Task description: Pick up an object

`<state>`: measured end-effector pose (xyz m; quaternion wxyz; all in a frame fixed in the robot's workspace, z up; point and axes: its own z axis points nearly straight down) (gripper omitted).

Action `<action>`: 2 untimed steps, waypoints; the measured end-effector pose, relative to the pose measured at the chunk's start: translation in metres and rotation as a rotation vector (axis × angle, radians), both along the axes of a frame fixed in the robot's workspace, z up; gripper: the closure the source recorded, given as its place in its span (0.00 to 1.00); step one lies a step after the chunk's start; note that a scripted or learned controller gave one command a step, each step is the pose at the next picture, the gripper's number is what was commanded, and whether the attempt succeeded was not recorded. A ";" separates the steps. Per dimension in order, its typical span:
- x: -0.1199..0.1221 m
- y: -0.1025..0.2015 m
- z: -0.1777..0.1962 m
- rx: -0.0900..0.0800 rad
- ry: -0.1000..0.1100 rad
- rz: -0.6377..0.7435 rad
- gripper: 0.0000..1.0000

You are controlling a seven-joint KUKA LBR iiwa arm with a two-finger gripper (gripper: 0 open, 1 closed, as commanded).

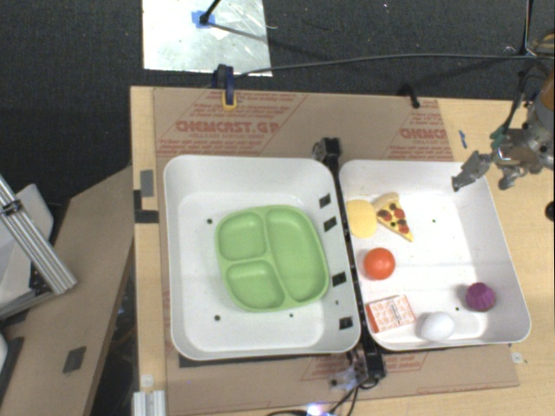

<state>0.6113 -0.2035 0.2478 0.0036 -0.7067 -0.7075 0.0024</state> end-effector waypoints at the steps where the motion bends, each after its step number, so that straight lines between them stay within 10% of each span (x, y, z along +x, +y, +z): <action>1: 0.002 0.001 0.007 -0.003 -0.011 0.003 0.00; 2: 0.007 0.002 -0.055 -0.001 -0.006 0.002 0.00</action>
